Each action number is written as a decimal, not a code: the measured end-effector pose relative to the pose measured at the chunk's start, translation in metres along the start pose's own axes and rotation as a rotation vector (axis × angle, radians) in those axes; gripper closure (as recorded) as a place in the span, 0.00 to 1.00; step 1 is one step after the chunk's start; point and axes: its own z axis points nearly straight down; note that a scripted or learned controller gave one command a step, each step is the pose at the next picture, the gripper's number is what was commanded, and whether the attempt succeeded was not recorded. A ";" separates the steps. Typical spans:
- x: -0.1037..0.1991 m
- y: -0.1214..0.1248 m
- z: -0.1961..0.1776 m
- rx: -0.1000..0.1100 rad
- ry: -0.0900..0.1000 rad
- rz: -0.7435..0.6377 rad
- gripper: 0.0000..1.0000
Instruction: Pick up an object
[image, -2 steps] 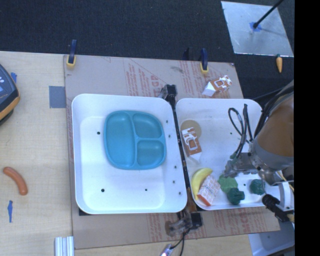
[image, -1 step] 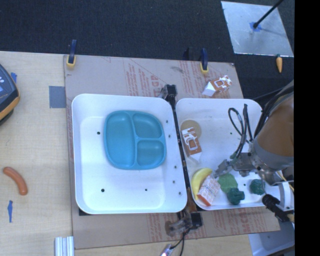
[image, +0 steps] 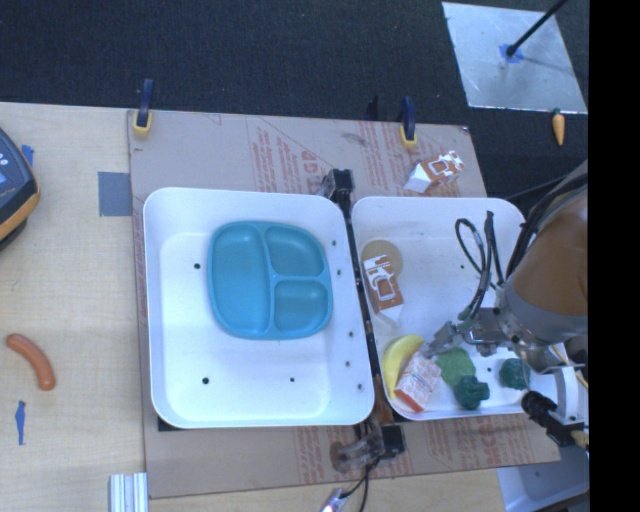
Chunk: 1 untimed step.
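**Gripper low over the toys in the right bin**

The arm (image: 548, 270) comes in from the right and bends down into the right bin (image: 430, 215). Its gripper (image: 478, 336) sits near the front of that bin, with metal parts reaching left toward a cluster of small things. Whether it is open, closed or holding anything cannot be told from this view.

Just below and left of the gripper lies a green toy (image: 462, 375), its upper end touching or very close to the gripper's tip. A second, smaller green piece (image: 514, 374) lies to the right of it, under the wrist. Farther left are a yellow banana (image: 397, 355) and a small red-and-white packet (image: 419, 383) leaning against it. A brown-and-white carton (image: 381, 277) lies toward the bin's back left, well apart from the gripper.

The left bin (image: 170, 330) holds a blue divided plate (image: 270, 279). Outside the bins, a small carton (image: 432, 173) rests on the cardboard and a sausage (image: 32, 360) on the bench at far left.
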 end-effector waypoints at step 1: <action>-0.001 0.000 -0.010 0.001 0.000 -0.001 1.00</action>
